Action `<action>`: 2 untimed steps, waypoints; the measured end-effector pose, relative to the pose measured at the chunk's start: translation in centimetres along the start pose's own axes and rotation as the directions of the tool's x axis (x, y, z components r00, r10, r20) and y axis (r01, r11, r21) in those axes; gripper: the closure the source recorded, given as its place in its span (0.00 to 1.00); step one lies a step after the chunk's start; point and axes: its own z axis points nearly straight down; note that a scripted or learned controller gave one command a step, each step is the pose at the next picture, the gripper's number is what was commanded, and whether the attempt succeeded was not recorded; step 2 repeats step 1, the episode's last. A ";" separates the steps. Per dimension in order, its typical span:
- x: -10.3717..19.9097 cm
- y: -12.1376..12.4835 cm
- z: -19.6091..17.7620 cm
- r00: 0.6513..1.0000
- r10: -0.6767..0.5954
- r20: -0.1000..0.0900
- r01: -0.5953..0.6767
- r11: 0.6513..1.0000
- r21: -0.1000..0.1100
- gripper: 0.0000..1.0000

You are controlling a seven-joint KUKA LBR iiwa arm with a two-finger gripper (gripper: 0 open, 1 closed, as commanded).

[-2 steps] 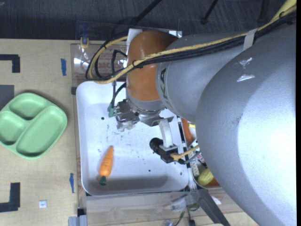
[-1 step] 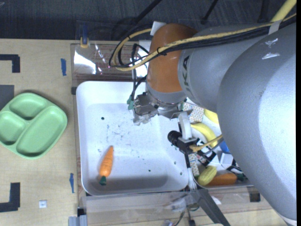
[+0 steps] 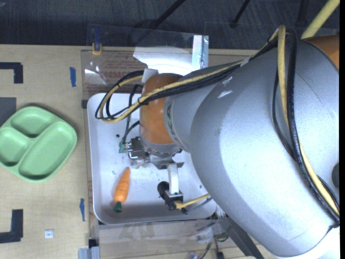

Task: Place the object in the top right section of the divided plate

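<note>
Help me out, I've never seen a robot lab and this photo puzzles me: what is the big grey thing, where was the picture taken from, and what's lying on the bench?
The big grey shape with the orange band is a robot arm that reaches in from the right. The single camera is fixed above the bench and looks down at a slant, so the arm looms large. The arm's end carries a gripper, which hangs over a shallow white bin. A small carrot, orange with a green end, lies on the bin's floor beside the gripper and apart from it, so it is not held. To the left of the bin, on the wooden bench, sits a green divided plate with three sections. The carrot is presumably what should go there.
</note>
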 end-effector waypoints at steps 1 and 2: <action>0.1 0.0 -1.0 1.000 -0.001 0.000 0.001 1.000 0.000 1.00; 0.1 0.0 -1.0 1.000 -0.001 0.000 0.001 1.000 0.000 1.00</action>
